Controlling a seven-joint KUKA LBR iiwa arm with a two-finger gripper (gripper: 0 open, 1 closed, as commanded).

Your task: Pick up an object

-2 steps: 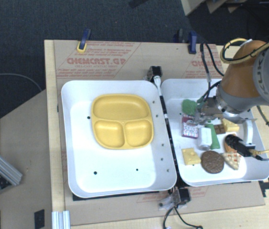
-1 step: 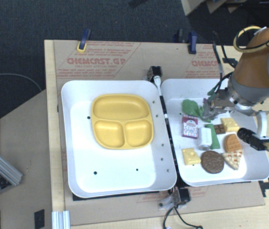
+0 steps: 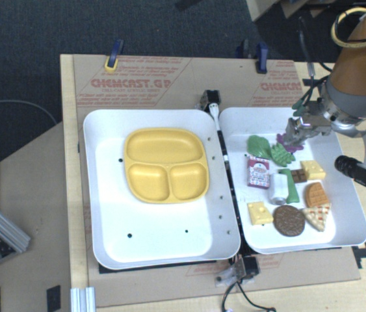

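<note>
The right bin (image 3: 352, 229) holds several toy foods. Among them are a green leafy piece (image 3: 258, 145), a red and white packet (image 3: 259, 172), a yellow cheese cube (image 3: 313, 169), a round brown cookie (image 3: 289, 220) and a waffle wedge (image 3: 317, 218). My gripper (image 3: 294, 133) reaches in from the right at the bin's back. It hangs low over a small purple piece (image 3: 290, 147) that lies beside a second green piece (image 3: 279, 153). I cannot see anything held in it.
The left bin (image 3: 104, 233) carries a yellow divided plate (image 3: 166, 163). Near the middle of the right bin lie a white cylinder (image 3: 277, 188), a green stick (image 3: 292, 186), an orange bread piece (image 3: 315, 194) and a yellow cheese square (image 3: 259, 212).
</note>
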